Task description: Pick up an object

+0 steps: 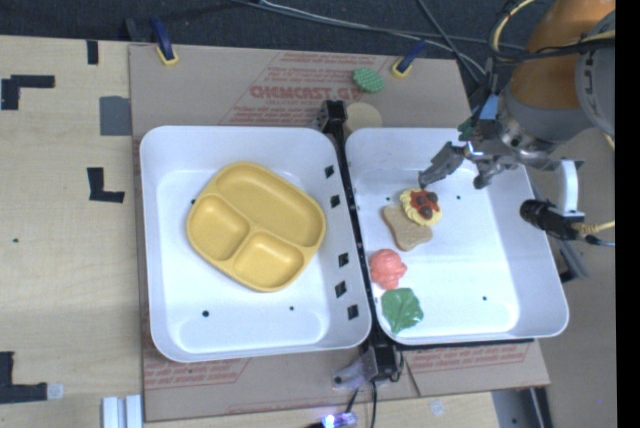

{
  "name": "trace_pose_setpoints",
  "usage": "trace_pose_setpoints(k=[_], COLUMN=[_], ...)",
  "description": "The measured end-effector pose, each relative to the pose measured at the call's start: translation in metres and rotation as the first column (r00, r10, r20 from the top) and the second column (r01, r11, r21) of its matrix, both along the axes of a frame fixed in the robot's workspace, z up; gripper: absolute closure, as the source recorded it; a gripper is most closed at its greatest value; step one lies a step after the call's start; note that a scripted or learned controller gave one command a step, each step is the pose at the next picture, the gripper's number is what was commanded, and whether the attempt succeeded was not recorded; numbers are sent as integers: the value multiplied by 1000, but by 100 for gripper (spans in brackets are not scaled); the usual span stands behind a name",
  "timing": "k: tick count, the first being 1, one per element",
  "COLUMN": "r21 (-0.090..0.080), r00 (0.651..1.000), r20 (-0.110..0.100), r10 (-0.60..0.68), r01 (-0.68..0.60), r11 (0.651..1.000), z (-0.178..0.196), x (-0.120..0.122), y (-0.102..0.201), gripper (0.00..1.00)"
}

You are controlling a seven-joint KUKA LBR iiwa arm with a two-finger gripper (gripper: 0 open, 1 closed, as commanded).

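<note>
Gripper (459, 170) hangs over the upper part of the right bin (500, 256), its 2 fingers spread apart with nothing between them; the darker left finger (436, 167) points down toward the toys, the other finger sits near the bin's far wall. Nearest candidate for the pick is the toy pizza slice (421, 206), yellow with red and dark toppings, lying just below that left fingertip and resting partly on the toast piece (406, 230), a flat tan slab with rounded corners. Risk 1: the 2 pieces overlap, so a closing grip could catch both, or push the slice off the toast instead of lifting it. Risk 2: both look thin and flat against a smooth white floor, so fingers may slide over the top without getting under an edge. Risk 3: the fingers stand off to the upper right of the slice, so a straight descent from here likely misses it. Further down the same bin lie a pink lumpy ball (388, 266) and a green leaf toy (402, 308), ribbed and soft-looking, close together but apart from the toast. Left bin (170, 216) carries a yellow plate (256, 225) with 3 compartments, glossy hard plastic, well away from the arm
</note>
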State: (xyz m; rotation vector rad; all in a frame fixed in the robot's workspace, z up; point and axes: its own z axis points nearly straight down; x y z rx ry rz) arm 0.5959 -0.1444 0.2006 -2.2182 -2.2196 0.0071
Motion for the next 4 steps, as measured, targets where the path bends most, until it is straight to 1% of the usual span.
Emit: trace_pose_setpoints(k=[1, 2, 3, 4], r21=[-1, 0, 1, 0], r00=[1000, 1000, 1000, 1000], r20=[1, 2, 3, 9], r10=[0, 1, 2, 0], r01=[0, -1, -2, 0], r11=[1000, 1000, 1000, 1000], z=[-47, -108, -96, -37], x=[0, 0, 0, 4], y=[-7, -1, 0, -6], gripper=[0, 0, 100, 100])
